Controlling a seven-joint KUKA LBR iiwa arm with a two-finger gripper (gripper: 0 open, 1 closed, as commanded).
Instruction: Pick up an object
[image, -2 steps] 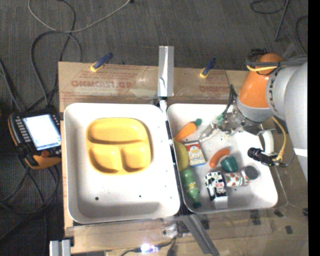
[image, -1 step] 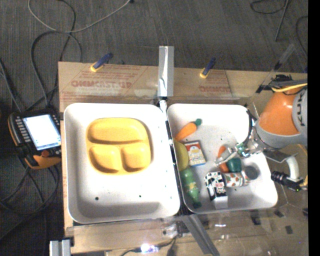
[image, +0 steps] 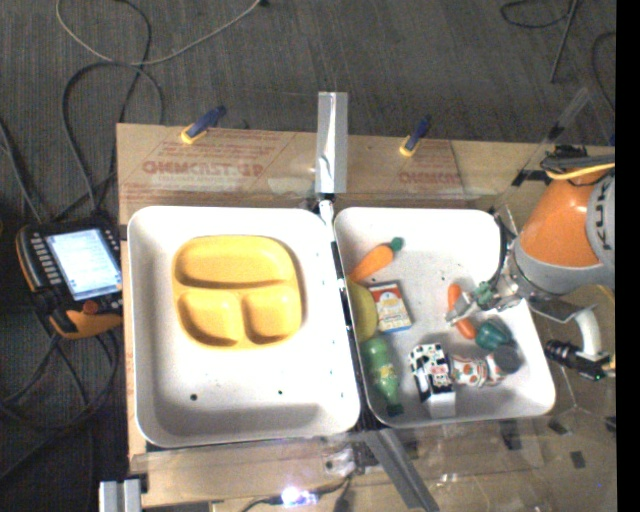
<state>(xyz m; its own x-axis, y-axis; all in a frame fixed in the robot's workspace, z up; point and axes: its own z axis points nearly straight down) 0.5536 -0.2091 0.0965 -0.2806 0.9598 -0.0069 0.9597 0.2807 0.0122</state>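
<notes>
The right bin (image: 420, 222) holds several small items. A carrot (image: 373, 259) lies at its upper left, with a yellow banana-like piece (image: 364, 310) and a small printed box (image: 390, 306) below it. A green bottle (image: 379, 366), a black-and-white cow-patterned item (image: 429, 366) and a red-and-white item (image: 472, 372) lie along the front. A teal object (image: 493, 335) sits by the right wall. My gripper (image: 482, 299) hangs low at the bin's right side, just above the teal object and against a small orange piece (image: 458, 306).
The left bin (image: 150, 380) holds a yellow compartment tray (image: 238, 290). A metal post (image: 331, 140) stands behind the divide between the bins. Two clamps (image: 203, 122) pin the cardboard backing. A handheld pendant (image: 75, 265) sits left of the bench.
</notes>
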